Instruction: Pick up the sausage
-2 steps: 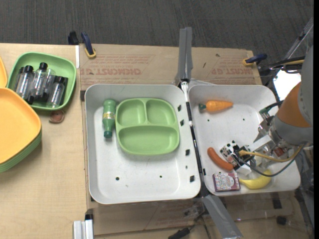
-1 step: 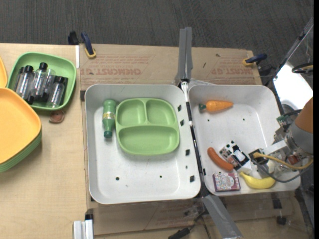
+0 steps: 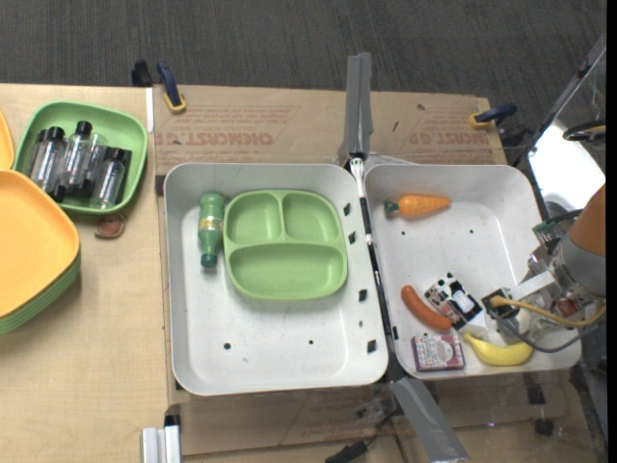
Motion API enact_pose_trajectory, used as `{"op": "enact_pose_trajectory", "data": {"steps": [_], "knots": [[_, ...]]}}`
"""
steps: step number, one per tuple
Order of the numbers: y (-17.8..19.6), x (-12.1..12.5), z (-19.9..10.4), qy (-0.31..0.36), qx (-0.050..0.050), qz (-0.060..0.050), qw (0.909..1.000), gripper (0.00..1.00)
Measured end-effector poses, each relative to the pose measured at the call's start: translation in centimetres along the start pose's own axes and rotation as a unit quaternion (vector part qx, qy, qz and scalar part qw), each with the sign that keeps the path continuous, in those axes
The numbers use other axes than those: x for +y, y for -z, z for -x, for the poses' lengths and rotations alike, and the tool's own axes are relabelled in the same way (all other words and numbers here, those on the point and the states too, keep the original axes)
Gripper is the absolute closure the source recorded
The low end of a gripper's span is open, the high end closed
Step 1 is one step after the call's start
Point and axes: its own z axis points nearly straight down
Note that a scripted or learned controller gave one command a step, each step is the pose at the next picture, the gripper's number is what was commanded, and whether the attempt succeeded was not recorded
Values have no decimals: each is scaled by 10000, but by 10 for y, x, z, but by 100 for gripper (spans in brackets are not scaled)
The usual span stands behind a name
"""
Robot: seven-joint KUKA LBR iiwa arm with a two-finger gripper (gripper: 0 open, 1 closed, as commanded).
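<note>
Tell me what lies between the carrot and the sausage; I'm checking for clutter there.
Nothing: in the camera view, bare floor of the right bin separates the carrot from the sausage.

Brightness: we see an evenly bright scene, lit from above.
Shadows: we find only short, soft ones, a thin dark rim under the green plate (image 3: 284, 244) and beside the sausage (image 3: 425, 308).
Glare: we see the white bins (image 3: 280, 340) wash pale, and a pale surface (image 3: 564, 160) at the right edge is blown out.
Sharpness: we find the frame slightly soft, and the print on the pink packet (image 3: 438, 352) is unreadable.
</note>
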Motion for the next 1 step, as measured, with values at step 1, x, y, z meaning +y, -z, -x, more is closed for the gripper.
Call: {"op": "enact_pose_trajectory", "data": {"steps": [1], "knots": [[0, -1, 4, 1412, -8, 13, 9900, 100]]}}
